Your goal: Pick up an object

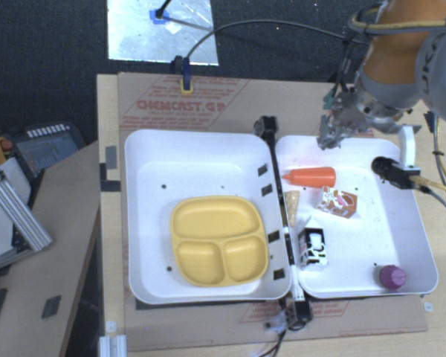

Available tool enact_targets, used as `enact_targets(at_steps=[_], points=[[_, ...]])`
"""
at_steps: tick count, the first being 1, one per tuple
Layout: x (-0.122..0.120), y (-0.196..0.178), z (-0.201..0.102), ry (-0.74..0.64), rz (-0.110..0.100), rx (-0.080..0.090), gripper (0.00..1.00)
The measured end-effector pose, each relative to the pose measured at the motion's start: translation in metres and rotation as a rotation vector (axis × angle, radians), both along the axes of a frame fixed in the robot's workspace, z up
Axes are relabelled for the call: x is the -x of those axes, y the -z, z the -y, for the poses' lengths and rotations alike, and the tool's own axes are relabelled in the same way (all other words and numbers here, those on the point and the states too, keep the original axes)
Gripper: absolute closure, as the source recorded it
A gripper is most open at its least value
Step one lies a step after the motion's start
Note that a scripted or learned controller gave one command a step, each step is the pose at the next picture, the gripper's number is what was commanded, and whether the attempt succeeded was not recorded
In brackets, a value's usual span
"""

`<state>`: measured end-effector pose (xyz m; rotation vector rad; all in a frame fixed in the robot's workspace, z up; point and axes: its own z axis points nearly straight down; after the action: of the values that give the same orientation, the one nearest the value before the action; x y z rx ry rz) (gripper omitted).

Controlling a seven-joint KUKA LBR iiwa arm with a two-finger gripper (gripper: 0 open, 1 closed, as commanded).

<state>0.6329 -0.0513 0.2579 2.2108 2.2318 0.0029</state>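
Carrot (310,175) just below my fingers (333,134), whose state I can't tell, looks light, stiff, slippery plastic; I'd grip across its middle.

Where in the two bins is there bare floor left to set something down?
Left bin: a bare strip behind the yellow divided tray and along its left wall. Right bin: bare floor between the cow-print carton and the purple object. It is crowded near the divider, where the orange carrot, red packet and carton cluster. The end effector hangs over the back edge.
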Motion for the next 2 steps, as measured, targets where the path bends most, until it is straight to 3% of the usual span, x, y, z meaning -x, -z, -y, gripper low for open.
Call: enact_targets(at_steps=[2], points=[[0.001,0.003,-0.099,0.000,0.000,-0.001,1.00]])
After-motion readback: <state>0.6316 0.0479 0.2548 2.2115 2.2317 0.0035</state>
